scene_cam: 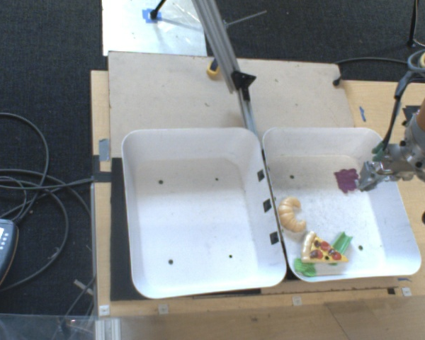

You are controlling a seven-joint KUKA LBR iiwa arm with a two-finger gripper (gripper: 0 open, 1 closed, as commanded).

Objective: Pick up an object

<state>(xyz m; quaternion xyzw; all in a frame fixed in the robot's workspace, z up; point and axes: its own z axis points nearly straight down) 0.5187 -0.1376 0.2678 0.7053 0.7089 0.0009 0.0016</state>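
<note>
Hovering at the right bin's (393, 222) right side, my gripper (368, 178) sits just beside the purple toy (346, 180), its grip unreadable from here, so I judge this the approach, next needing a descent squarely over that toy.

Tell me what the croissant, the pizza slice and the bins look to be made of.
Croissant: likely moulded plastic, a toy; smooth tan surface with a slight sheen.
Pizza slice: probably plastic too; flat, bright, solid colours.
Bins: seemingly thin white plastic, matte, with rounded moulded corners; the right bin looks the same.
</note>
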